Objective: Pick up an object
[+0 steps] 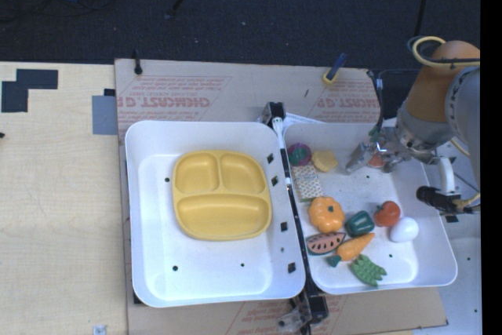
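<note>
The right bin [427,263] holds several toy foods. Among them are an orange pumpkin [326,213], a green pepper [359,223], a red tomato [387,213], a white egg [404,230], a watermelon slice [325,243], a carrot [354,247] and a green leafy piece [367,271]. A purple and green piece [298,154], a yellow round piece [324,162] and a pale waffle square [307,184] lie at the bin's far left. My gripper [365,158] hangs low over the bin's far middle, right of the yellow piece. A small reddish spot shows at its tip.
The left bin [149,247] carries a yellow divided plate [221,194]. The arm's orange band [436,86] and grey wrist stand over the right bin's far right corner. Cardboard [196,94] lies under both bins.
</note>
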### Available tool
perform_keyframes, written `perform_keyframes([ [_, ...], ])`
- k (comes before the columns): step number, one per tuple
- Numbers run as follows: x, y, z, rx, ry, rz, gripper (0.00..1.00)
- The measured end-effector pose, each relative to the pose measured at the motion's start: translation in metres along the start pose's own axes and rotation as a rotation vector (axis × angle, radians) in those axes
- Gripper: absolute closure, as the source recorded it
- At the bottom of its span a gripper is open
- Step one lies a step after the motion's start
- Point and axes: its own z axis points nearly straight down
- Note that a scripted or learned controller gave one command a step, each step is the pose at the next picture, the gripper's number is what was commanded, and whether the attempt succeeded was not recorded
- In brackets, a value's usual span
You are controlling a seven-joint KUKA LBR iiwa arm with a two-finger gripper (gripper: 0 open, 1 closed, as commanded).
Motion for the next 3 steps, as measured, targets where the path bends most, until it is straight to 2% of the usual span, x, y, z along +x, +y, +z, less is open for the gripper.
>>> perform_keyframes([
  [3,-0.0004,-0.0001,-0.0001,-0.001,0.000,0.003,0.00],
])
